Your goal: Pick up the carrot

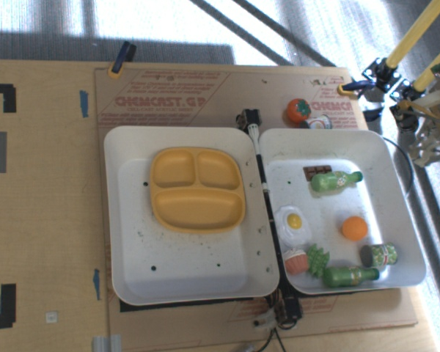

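**Right bin.** The right bin point(405, 218) occupies the centre-right of the frame. The carrot point(296, 262) lies in its lower left corner, close to the wall that adjoins the left bin. It is a short orange stub, with its green leafy top point(317, 257) pointing toward the right of the frame. The leafy top touches or nearly touches a green bottle point(350, 275) that lies on its side along the bin's lower wall. A fried egg point(293, 221) sits just above the carrot. An orange ball point(354, 228) lies to the upper right of the carrot, apart from it. A green and red can point(379, 255) rests near the bin's lower right corner. A second green bottle point(335, 181) lies on its side in the upper part of the bin, beside a brown chocolate bar point(317, 171).

**Left bin.** The left bin point(125, 218) holds a yellow divided plate point(198, 188) in its upper half.

**Bench.** The bench point(44, 196) is covered in cardboard. A red tomato point(298, 111) stands on it just above the right bin.
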Robot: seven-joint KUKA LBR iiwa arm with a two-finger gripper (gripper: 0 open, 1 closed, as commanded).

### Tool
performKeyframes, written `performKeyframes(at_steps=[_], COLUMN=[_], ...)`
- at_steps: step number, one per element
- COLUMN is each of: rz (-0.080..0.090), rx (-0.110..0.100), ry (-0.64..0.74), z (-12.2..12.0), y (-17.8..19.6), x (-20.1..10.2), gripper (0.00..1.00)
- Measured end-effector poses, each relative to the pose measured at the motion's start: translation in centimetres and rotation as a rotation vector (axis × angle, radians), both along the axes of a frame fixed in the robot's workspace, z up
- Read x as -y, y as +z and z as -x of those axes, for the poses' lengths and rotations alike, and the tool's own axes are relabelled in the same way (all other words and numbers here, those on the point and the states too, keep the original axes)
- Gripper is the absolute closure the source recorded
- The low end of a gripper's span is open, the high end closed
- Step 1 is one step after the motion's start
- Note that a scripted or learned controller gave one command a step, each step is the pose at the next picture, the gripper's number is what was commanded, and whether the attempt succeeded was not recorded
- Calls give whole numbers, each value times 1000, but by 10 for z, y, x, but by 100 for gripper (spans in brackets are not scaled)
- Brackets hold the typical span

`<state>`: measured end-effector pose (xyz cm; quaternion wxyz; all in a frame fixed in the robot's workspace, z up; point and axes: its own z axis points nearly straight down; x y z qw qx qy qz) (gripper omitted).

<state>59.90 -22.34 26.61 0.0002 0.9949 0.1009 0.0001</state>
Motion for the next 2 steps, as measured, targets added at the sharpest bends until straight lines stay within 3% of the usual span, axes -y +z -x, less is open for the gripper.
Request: performKeyframes(at_steps=[1, 2], rz=[-3, -3], rx=[-3, -3], ry=[188, 0], z=[-1, 3], y=[-3, -7], x=[0, 0], gripper=[100, 100])
